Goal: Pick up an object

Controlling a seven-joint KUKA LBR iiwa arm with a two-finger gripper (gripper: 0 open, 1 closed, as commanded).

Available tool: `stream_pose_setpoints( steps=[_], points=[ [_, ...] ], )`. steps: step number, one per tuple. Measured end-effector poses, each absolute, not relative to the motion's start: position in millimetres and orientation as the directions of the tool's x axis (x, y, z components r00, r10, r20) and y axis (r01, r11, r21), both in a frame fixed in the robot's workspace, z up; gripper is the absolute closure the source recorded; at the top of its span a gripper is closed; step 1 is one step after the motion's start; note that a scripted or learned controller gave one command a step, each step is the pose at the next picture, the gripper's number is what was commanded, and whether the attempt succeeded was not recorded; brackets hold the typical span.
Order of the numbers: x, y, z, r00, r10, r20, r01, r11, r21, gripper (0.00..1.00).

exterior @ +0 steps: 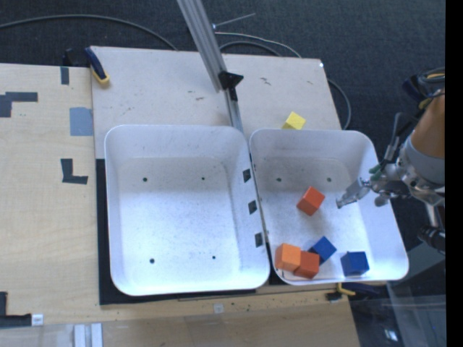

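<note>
White plastic formed the two shallow bins that sat side by side on the bench, the left bin [116, 215] bare apart from a few dark specks and the right bin [383, 223] holding all the blocks but one. An orange block [310, 200] lay near the middle of the right bin, on its own, tilted at an angle. Along that bin's near wall sat a cluster: a lighter orange block [289, 255] touching a darker orange-red block [307, 264], with a blue block [323, 248] just behind them and touching. A second blue block [354, 263] rested a little to the right of the cluster, close to the near wall. A yellow block [294, 121] lay outside, on the board just beyond the right bin's far rim.

The arm [430, 143] reached in over the right bin's right wall, and its gripper [352, 194] pointed toward the lone orange block, near it but apart. Whether the claw was wide or narrow could not be told from this angle; nothing showed between its tips.

A slanted metal rail [202, 35] ran down to the gap between the bins. A yellow-and-blue clamp [96, 66] sat at the board's far left corner.
</note>
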State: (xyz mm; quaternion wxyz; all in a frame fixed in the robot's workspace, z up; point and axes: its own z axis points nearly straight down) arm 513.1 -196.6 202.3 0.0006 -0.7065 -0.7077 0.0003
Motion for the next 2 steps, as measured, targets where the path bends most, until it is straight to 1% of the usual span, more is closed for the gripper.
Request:
stream_pose_setpoints(
  steps=[1, 2],
  points=[
    [577.9, -167.6, 111.2, -0.005, 1.000, 0.002, 1.000, 0.005, 0.001, 0.00],
    [559.1, -123.4, 91.6, -0.005, 1.000, 0.002, 1.000, 0.005, -0.002, 0.00]
  ],
)
